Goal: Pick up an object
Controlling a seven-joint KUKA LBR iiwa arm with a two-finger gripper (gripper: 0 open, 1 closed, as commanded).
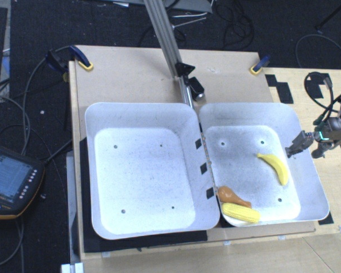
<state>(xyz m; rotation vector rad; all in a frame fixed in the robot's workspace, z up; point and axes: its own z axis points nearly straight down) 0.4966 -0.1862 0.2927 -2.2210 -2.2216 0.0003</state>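
I see the gripper (300, 143) parked at the right bin (238, 118) rim, clear of the load; can't tell its state, too small and dark. Banana (275, 166) lies just inboard of it, nearest pick. Corn cob (241, 212) and orange-brown piece (232, 196) sit further off, crowded against bin's near wall — awkward approach, I judge. Left bin (102, 118) well beyond.

Tool (300, 144) reaches in low from the right (pointing leftward).

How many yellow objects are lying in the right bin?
2: a curved yellow banana near the right bin's right side, and a yellow corn cob at its front edge, beside an orange-brown piece.
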